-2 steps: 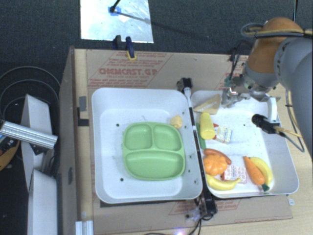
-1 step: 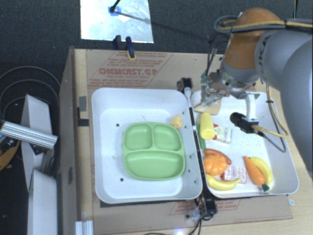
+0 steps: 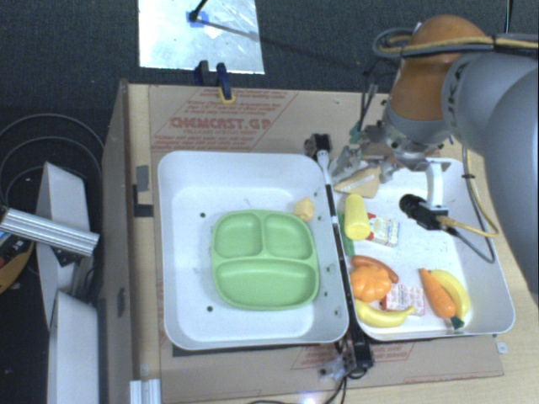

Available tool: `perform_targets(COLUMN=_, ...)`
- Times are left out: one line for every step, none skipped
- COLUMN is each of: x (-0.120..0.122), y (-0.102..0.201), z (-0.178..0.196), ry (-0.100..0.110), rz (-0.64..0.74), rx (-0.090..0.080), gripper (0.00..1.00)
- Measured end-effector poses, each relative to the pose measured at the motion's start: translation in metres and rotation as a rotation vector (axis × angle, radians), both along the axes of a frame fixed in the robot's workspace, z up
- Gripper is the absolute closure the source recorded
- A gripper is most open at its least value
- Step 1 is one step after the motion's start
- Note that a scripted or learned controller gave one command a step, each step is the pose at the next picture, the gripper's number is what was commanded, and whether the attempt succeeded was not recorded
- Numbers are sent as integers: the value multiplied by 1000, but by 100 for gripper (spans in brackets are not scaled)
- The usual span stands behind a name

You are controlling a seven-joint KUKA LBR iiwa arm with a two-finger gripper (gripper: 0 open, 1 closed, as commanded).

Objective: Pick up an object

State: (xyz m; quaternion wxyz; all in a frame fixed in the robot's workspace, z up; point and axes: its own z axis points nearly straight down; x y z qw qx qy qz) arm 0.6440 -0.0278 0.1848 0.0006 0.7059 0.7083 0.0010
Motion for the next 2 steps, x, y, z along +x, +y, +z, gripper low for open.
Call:
perform_targets(x=-33, y=-21, z=-1, ry=4, rz=-4, rx=-2, gripper=0)
perform_targets(x=-79, y=-63, z=-99, ry=-3, rz=-6, rx=-4, gripper=0)
